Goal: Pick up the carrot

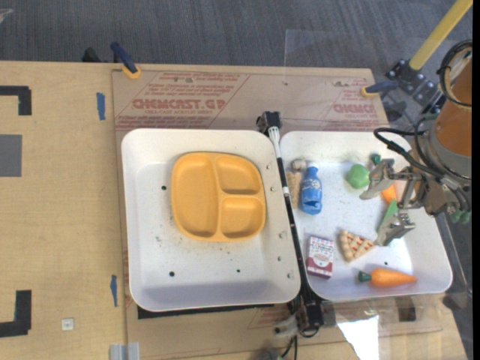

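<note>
I see the orange plastic carrot with a green stub (385,277) lying flat near the front edge of the right white bin (330,145), toward its front right corner, long axis running roughly left-right, green end pointing left. The metal two-finger hand (391,204) hovers over the right side of that bin, farther back than the carrot and apart from it. Its fingers (375,180) look spread, nothing pinched between them. A small orange bit sits right by the hand, partly hidden; can't tell what it is.

Other stuff in the right bin: green round toy (358,175) near the back, blue plastic bottle (311,190) toward the left wall, tan waffle-patterned wedge (355,244) mid-bin, small red-and-white carton (321,256) at front left. Left white bin (142,223) carries a yellow divided plate (218,196).

My judgement: the step in hand is the approach, no grasp yet. To do it well I'd bring the hand forward until it is centred over the thick orange body, not the tapered tip or the green stub. Turn the wrist so the fingers close across the short width. Keep them wide going down. The front wall is close, so the forward finger needs room there. The wedge is near but should stay out of it. Close only once low.
</note>
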{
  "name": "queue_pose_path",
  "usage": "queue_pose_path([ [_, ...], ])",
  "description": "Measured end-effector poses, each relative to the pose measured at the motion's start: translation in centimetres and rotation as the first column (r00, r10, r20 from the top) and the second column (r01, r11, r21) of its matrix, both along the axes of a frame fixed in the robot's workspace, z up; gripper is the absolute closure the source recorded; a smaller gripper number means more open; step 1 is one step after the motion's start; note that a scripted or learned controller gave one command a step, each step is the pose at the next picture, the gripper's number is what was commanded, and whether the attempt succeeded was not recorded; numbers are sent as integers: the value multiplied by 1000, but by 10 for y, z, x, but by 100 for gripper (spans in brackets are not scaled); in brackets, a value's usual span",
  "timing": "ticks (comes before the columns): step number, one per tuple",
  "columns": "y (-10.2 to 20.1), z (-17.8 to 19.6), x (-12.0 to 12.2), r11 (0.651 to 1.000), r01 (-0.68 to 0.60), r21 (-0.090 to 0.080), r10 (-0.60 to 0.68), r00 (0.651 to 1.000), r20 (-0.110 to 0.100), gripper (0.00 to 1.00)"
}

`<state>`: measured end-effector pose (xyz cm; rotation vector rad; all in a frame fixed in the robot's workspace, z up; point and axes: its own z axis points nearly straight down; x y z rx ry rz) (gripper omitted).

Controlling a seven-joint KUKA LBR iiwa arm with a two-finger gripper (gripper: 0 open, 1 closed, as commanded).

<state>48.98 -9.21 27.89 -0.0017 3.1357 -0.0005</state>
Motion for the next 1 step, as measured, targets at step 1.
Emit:
queue_pose_path([
  [1,-72,-90,89,1000,-3,1,3,1000,-7,0],
])
